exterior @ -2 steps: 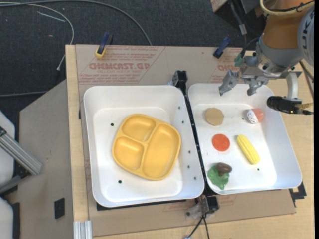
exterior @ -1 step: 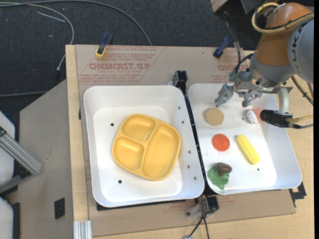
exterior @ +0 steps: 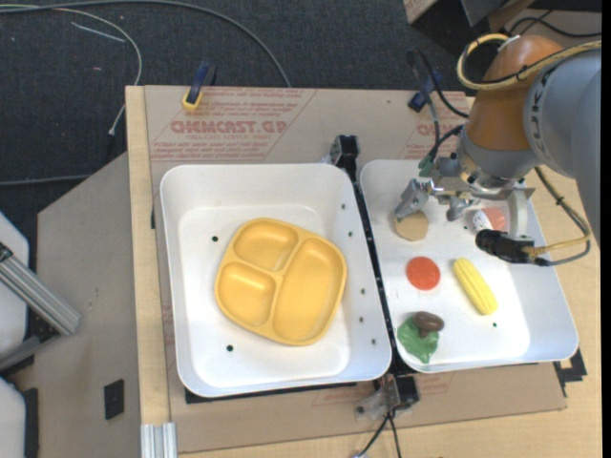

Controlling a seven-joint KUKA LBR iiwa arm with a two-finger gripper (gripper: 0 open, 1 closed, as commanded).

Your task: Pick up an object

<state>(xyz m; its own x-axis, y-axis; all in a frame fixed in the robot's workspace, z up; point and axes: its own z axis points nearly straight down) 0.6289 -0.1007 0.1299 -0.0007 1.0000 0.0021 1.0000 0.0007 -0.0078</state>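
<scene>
Objects for picking lie in the right bin (exterior: 544,337), under and around the gripper (exterior: 431,198): a tan round piece (exterior: 412,225) sits just below the gripper's tip, touching or nearly touching it, a red-and-white item (exterior: 489,220) lies just beside the tool toward the arm's side, and a red tomato (exterior: 424,274), a yellow corn cob (exterior: 474,285) and a green-and-brown piece (exterior: 420,335) rest farther out, toward the bin's near edge. Whether the gripper is spread or closed, I cannot tell, and nothing is seen held by it. Across the divider from the tool, the left bin (exterior: 191,198) holds a yellow divided plate (exterior: 281,280).
</scene>
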